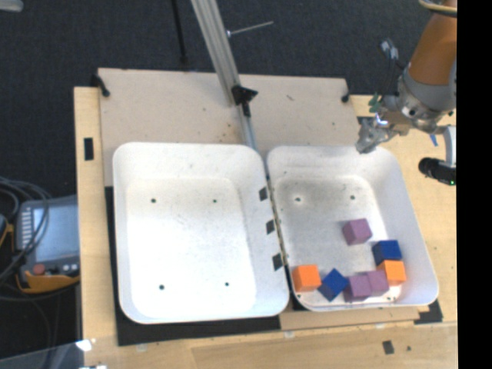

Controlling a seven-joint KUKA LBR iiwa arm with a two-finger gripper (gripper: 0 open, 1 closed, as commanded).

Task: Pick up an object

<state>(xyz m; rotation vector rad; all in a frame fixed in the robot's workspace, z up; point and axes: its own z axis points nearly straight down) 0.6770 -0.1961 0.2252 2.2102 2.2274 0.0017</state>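
Hanging over the far right corner of the right-hand bin [400, 177], the claw [369, 141] is sitting just above the rim, with nothing visible between its fingers; from this slanted view I cannot tell whether it is open or closed. The grey arm [432, 48] with its orange band is reaching in from the right, well apart from the blocks.

The blocks are all lying in the right-hand bin, gathered toward its near edge. A purple block [356, 231] is sitting alone a little nearer the middle of the bin. Beyond it toward the near right corner, a dark blue block [387, 250] is resting just beside a small orange block [395, 270]. A pair of purple blocks [367, 284] is lying side by side, touching each other, near the front wall. To their left, another blue block [334, 283] is lying tilted, and an orange block [307, 277] is sitting just beside it, close to the bin's left wall.

The left-hand bin [123, 206] is standing right beside the other on the counter [88, 221]. A metal rail [217, 41] is slanting down from the top toward the gap between the bins.
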